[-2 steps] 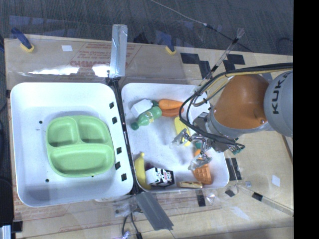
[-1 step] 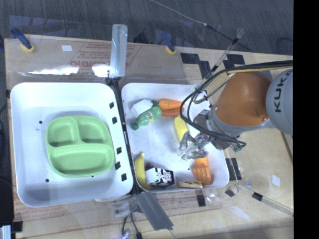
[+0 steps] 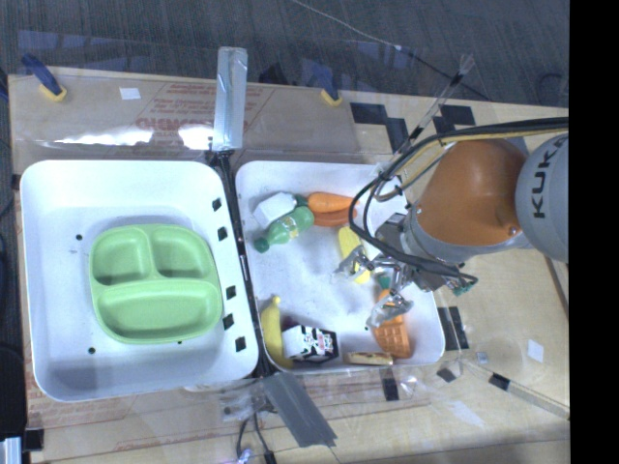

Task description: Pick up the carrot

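Note:
The carrot (image 3: pixel 331 204) is orange and lies on its side near the far edge of the right bin (image 3: pixel 319 174), just right of a green bottle (image 3: pixel 285 228). My gripper (image 3: pixel 373 280) hangs over the right half of that bin, below and to the right of the carrot and apart from it. It sits close above a yellow item (image 3: pixel 349 246), partly hiding it. The orange-banded wrist (image 3: pixel 469 193) covers the bin's right wall.
A white piece (image 3: pixel 274 206) lies by the bottle. Along the near wall are a banana (image 3: pixel 270 331), a black-and-white carton (image 3: pixel 312 343), a tan stick (image 3: pixel 369 359) and an orange waffle-like piece (image 3: pixel 394 337). A green divided plate (image 3: pixel 153 283) fills the left bin (image 3: pixel 48 220).

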